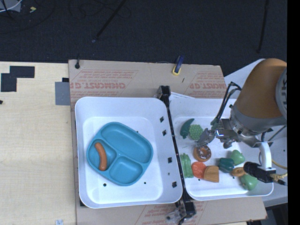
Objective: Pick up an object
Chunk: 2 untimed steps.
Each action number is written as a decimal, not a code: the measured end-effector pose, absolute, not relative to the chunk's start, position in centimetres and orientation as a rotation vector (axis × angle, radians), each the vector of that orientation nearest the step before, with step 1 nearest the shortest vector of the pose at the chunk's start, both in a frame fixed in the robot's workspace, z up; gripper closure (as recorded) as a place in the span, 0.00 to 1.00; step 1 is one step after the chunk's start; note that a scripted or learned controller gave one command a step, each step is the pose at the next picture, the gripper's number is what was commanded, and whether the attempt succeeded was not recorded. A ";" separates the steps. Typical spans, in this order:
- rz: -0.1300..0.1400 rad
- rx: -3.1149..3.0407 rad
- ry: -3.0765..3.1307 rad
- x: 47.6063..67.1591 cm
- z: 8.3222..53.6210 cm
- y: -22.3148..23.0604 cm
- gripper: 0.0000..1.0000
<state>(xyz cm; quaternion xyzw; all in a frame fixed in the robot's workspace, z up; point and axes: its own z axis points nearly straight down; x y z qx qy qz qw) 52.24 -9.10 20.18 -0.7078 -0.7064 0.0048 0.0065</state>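
The right bin (187, 111) holds several toy foods: a green leafy piece (191, 129), a round brown piece (203, 152), a green pod (186, 165), a red piece (198, 168), an orange wedge (211, 174), a teal piece (226, 163) and light green pieces (237, 156). My gripper (206, 137) hangs low over the bin's middle, just above the round brown piece and beside the leafy one. Its fingers look slightly apart with nothing between them.
The left bin (84, 111) holds a blue divided tray (136, 146) with an orange sausage (101, 156) in its left compartment. A black divider clip strip (169, 139) runs between the bins. The arm's orange band (262, 90) looms over the right bin's far right.
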 end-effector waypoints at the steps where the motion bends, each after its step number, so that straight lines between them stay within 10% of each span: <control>1: 0.003 -2.219 -2.219 52.5 20.8 -9.1 0.00; 2: 0.007 -2.217 -2.217 53.0 16.2 -9.3 0.00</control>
